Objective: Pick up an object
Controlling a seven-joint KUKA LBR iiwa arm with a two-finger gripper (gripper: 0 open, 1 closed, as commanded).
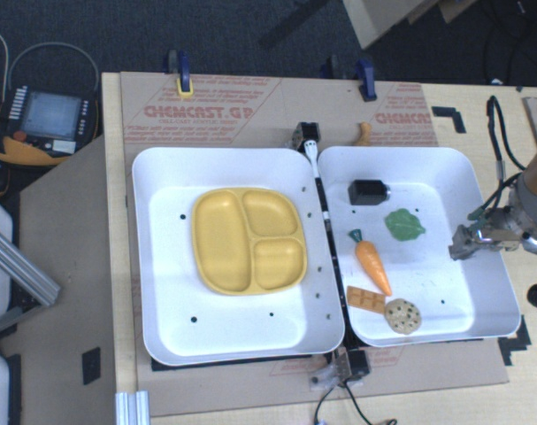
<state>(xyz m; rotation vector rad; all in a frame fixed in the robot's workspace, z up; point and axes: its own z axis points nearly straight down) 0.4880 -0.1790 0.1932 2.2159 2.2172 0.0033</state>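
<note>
Nearest the camera in the right bin (pixel 494 321), a cookie (pixel 402 315) and a cracker (pixel 366 299) are lying side by side, with a carrot (pixel 372 265) just behind them. Further back, a green leaf (pixel 404 225) and a black block (pixel 368 192) are sitting apart. The gripper (pixel 464 241) is hovering over the bin's right side, carrying nothing; its opening cannot be judged. A yellow divided plate (pixel 249 239) is occupying the left bin (pixel 157 237).

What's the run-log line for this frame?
gripper: over right bin, right side, holding nothing | toy carrot, leaf, black block, cracker, cookie: untouched | yellow tray: left bin
</note>
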